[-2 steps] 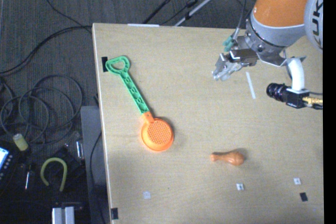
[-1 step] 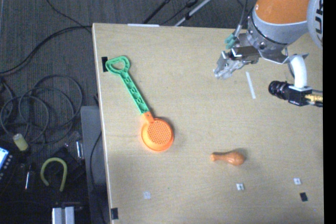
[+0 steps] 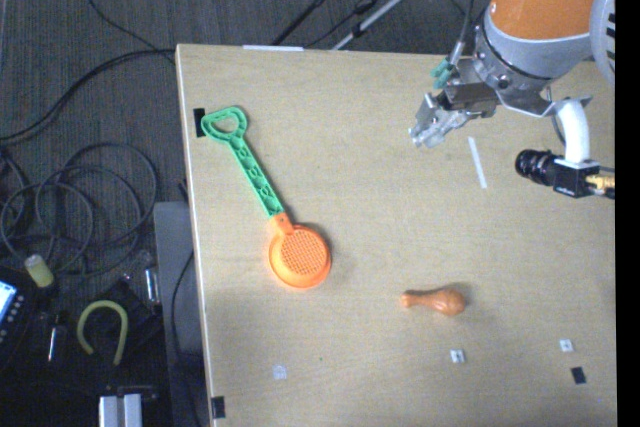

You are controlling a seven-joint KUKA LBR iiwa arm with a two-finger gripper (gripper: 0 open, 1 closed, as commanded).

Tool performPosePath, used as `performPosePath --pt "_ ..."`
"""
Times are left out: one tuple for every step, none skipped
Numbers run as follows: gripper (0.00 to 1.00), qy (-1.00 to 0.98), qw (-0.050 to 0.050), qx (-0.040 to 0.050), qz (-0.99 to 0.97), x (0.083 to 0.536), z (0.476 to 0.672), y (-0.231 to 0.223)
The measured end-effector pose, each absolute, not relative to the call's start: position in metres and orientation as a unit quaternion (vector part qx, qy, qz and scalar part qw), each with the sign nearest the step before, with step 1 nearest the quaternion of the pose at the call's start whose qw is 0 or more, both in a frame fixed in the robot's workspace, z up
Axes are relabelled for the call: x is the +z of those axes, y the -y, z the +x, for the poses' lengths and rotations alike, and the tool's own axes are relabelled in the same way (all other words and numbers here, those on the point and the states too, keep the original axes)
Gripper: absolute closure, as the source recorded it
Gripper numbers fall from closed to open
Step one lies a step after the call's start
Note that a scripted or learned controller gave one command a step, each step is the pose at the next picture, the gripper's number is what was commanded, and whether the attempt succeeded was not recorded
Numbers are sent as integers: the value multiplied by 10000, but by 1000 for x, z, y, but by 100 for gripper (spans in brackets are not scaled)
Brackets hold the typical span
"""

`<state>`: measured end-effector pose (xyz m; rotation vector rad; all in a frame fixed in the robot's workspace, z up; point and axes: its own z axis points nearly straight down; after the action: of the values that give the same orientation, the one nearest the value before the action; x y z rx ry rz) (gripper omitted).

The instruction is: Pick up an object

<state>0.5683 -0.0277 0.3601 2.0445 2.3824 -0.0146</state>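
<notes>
**Gripper up at two o'clock, both objects lying free on the board**

I read the scene from the left. Off the bench, on the dark floor at nine o'clock, lay loops of black cable [image 3: 75, 205], and at about seven o'clock a yellow-green U-shaped piece [image 3: 102, 325]. None of that touched the tan work surface [image 3: 380, 215], whose left edge ran straight down from its top-left corner.

Just inside that edge lay the strainer spoon [image 3: 270, 205], its green handle pointing to eleven o'clock and its round orange head toward the centre. It lay flat with bare surface on all sides.

Toward five o'clock from the centre lay a small orange pear-shaped object [image 3: 436, 300], well apart from the spoon, narrow end to the left. A few small square markers sat below it near the bottom edge.

At two o'clock the gripper [image 3: 428, 130] hung over the surface, fingers pointing down-left; I could not tell how far apart they stood, and saw nothing between them. A thin white stick [image 3: 477, 162] lay just beside it, at its four o'clock. Wide open surface separated the gripper from both objects.
</notes>
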Motion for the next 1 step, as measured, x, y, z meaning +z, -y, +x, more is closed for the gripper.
performPosePath --pt "100 -7909 11 -5 6119 434 512 14"
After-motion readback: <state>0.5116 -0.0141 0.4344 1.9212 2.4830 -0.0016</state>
